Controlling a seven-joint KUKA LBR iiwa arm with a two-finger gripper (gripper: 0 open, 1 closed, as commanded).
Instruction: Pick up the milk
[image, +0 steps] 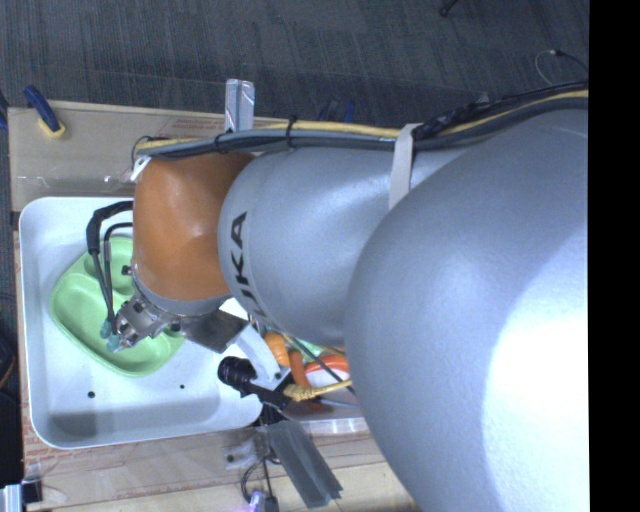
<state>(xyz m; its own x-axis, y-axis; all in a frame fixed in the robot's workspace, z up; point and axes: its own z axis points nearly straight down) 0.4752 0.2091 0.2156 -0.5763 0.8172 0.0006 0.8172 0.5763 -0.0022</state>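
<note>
My gripper (124, 333) hangs low over the left bin (60, 400), at about 9 o'clock in the view. I cannot tell whether it is wide or narrow; it is small, dark and partly lost under my own wrist. It sits over the 4 o'clock rim of a pale green bowl-like thing (78, 300) that lies in the bin's upper half. Whether it touches that rim I cannot say.

Just above the gripper is my orange band (180, 230), and a black cable (98, 232) loops off its 9 o'clock side, down across the green thing. The grey bulk of my arm (450, 300) spreads from the band toward 3 o'clock and hides the ground beneath it.

At 5 o'clock from the gripper, a black knob (235, 372) juts out from under the arm. Just beside it are scraps of orange, white and red items (300, 368), too hidden to name. Where the milk lies I cannot tell; it may be among those scraps.

The bench (100, 130) shows as a strip of wood along the bin's 12 o'clock edge. At 11 o'clock a small blue and yellow tool (45, 112) rests on it, well apart from the gripper.
</note>
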